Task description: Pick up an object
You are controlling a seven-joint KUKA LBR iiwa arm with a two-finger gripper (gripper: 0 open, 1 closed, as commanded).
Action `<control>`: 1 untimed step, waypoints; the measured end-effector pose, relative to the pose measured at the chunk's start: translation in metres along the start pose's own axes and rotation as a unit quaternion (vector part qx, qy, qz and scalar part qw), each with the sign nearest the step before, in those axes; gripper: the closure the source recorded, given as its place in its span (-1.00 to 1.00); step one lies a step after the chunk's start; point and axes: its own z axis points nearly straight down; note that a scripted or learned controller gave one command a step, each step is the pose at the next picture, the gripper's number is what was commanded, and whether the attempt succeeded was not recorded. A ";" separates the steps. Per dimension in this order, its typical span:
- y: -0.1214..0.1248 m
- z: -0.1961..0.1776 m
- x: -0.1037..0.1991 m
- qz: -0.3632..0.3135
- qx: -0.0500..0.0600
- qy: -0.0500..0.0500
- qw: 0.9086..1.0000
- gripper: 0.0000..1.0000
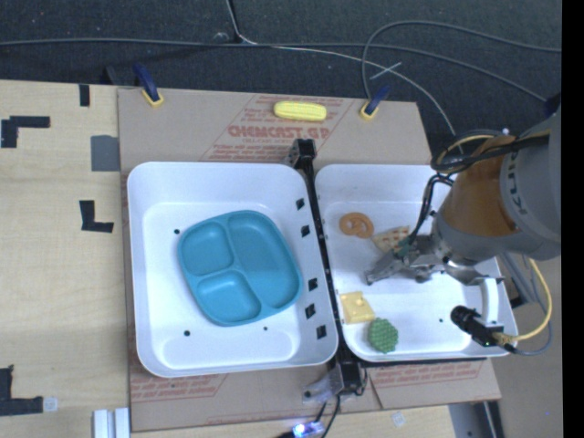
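In the right bin [474, 347], my gripper [376, 275] hangs low over the middle and points left. Just above its tip lies a tan cracker-like piece [392, 237], and a brown pretzel-shaped toy [356, 224] lies further left. Below the tip, near the bin's left wall, sits a yellow wedge [356, 307]. A green bumpy toy [383, 335] rests beside the wedge at the front. None of these is visibly in the gripper.
The left bin [151, 190] holds a blue divided plate [239, 265]. A yellow corn-like toy [299, 110] lies on the cardboard behind the bins. A black divider [315, 245] runs between the bins. Cables loop over the arm at the right.
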 end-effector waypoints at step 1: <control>0.001 -0.012 -0.001 0.000 -0.001 -0.001 1.000 1.00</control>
